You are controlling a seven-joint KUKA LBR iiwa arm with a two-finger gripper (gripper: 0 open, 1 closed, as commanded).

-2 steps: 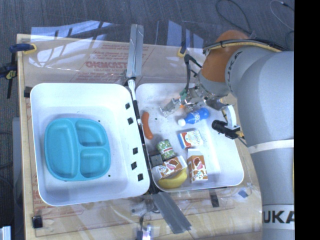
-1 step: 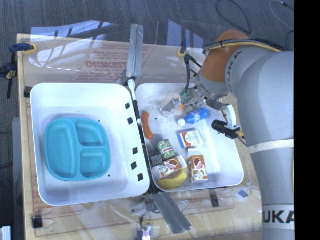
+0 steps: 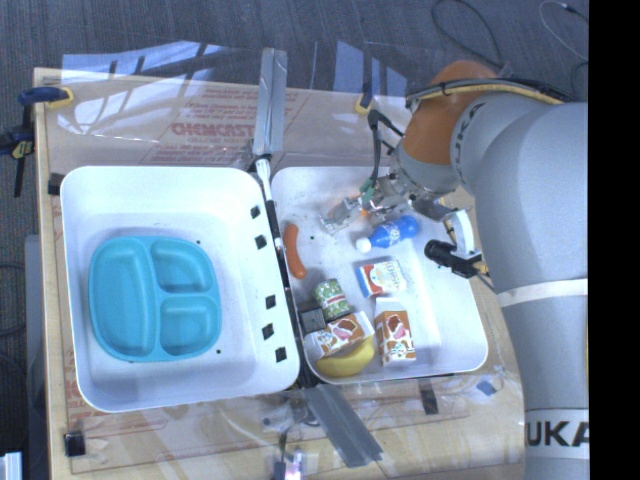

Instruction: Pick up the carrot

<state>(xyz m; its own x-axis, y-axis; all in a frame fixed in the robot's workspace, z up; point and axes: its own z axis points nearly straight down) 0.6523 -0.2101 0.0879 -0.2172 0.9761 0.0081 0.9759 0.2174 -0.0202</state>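
Carrot (image 3: 294,251), one and orange, lay along the left wall of the right bin (image 3: 455,353), apart from the gripper (image 3: 352,211), which hung over that bin's upper middle; how far its fingers stood apart could not be told, and nothing showed between them. Right of the carrot lay one blue-and-white bottle (image 3: 390,234), below it one green can (image 3: 331,297), three small cartons and one banana (image 3: 348,358). Left of the carrot, the left bin (image 3: 90,193) held one blue divided tray (image 3: 153,299). Both bins sat on a cardboard-topped bench (image 3: 205,118) over dark carpet.
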